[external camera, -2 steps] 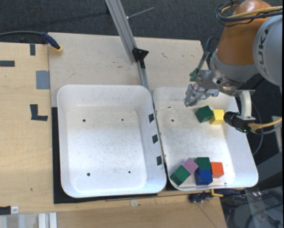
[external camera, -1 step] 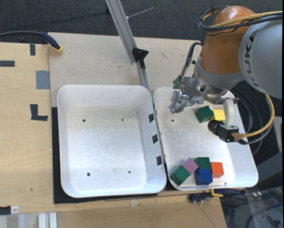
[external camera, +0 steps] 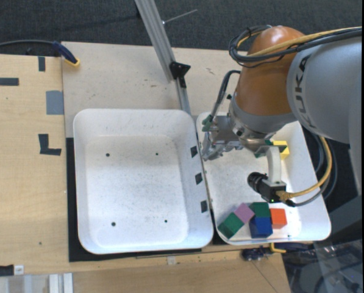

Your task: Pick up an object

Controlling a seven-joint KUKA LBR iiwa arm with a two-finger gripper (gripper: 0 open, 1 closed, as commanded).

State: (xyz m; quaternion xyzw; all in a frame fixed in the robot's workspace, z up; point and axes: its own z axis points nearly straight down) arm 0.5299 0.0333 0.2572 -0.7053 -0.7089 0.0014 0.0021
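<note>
On table (external camera: pixel 23 182): 2 white bins. Left bin (external camera: pixel 133 182): no objs. Right bin (external camera: pixel 310 221): 5 blocks at near end, 1 ea. purple (external camera: pixel 244 212), 2 green (external camera: pixel 231 225), blue (external camera: pixel 261 226), orange (external camera: pixel 278 217); 1 yellow (external camera: pixel 281 148) by arm. Gripper (external camera: pixel 211 145) at right bin's far-left; fingers' state: cannot tell.

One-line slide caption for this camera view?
Grey KUKA arm's gripper over the right white bin; green, purple, blue, orange cubes clustered at its near edge.
</note>
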